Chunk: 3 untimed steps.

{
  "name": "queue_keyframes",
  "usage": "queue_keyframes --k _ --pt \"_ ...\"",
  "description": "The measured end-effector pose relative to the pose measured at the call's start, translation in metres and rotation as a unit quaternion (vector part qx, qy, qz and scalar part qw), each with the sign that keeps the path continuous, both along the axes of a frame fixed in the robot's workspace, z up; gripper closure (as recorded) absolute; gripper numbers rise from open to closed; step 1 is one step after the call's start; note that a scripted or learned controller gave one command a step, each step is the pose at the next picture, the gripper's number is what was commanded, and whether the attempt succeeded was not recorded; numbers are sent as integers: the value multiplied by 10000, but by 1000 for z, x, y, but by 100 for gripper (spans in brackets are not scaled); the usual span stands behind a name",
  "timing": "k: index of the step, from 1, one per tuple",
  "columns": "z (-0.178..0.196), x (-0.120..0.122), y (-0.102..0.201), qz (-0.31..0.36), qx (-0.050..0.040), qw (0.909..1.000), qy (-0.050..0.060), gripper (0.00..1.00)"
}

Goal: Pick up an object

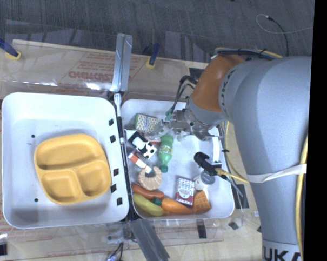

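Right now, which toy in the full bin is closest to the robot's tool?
The green bottle, lying just below the tool; the banana and carrot lie at the bin's near edge.

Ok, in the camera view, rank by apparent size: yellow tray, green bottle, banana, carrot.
1. yellow tray, by far
2. green bottle
3-4. banana and carrot: too alike, partly overlapped, unranked.

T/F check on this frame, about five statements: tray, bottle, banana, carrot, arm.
1. The yellow tray lies in the left bin. True.
2. The green bottle is in the left bin. False: it is in the right bin.
3. The banana lies at the near edge of the right bin. True.
4. The carrot sits on the yellow tray. False: it lies in the right bin beside the banana.
5. The arm reaches over the left bin. False: it is over the right bin.
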<state>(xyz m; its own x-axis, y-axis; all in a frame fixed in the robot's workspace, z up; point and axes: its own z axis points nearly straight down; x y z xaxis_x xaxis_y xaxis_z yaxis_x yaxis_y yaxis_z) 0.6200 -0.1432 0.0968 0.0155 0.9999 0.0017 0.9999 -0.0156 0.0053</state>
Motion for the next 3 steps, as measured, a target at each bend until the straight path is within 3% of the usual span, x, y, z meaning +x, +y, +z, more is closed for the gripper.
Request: queue_keyframes --k 1,2,3 --pt "11 1 1 31 -8 10000 -5 100" --pt "-3 -20 10 86 -12 10000 24 100" --pt "-6 -21 10 84 -9 10000 47 0"
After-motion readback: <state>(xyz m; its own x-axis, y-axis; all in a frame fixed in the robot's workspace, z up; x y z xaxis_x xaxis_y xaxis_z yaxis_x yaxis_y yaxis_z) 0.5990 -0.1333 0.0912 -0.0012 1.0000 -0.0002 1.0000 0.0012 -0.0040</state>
